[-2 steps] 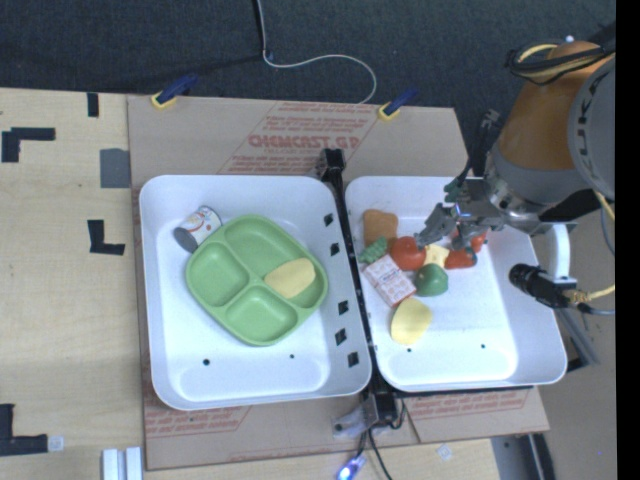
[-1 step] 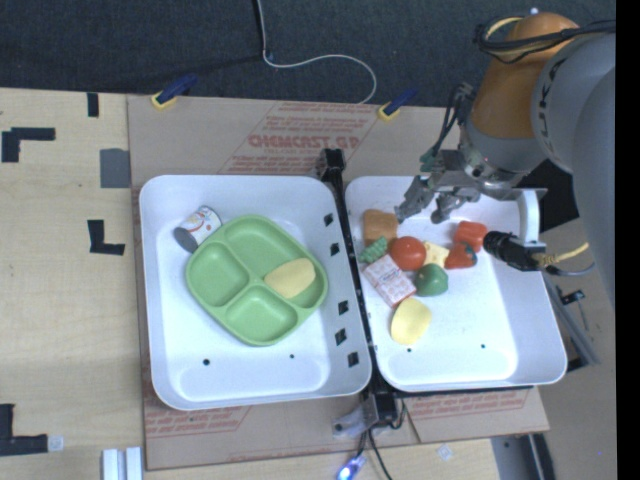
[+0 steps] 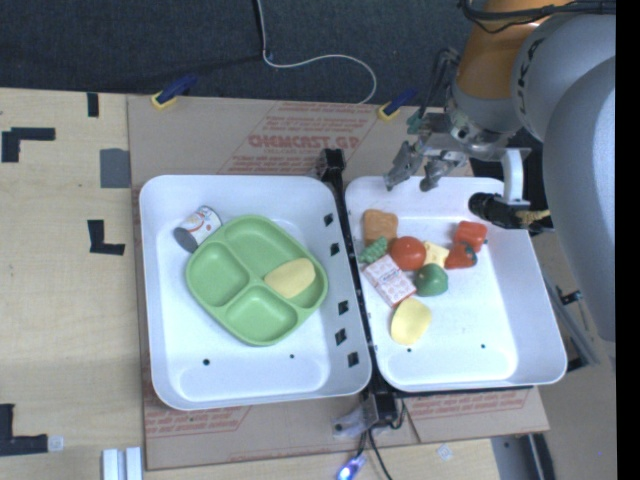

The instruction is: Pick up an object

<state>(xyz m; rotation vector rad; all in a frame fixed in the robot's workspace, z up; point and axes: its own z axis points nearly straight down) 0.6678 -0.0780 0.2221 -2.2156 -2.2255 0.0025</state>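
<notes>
So the pincer (image 3: 421,174) hangs over the back rim of the right bin (image 3: 520,353), fingers spread a little apart with nothing between them. The pile of toy food sits just in front of it, toward the camera: a tan bread-looking piece (image 3: 378,224) is nearest, almost straight below, then the red tomato (image 3: 407,252), and the yellow lemon (image 3: 410,321) farthest off. I'd guess a short drop forward lands on the bread piece. The green tray (image 3: 240,288) is over in the left bin
</notes>
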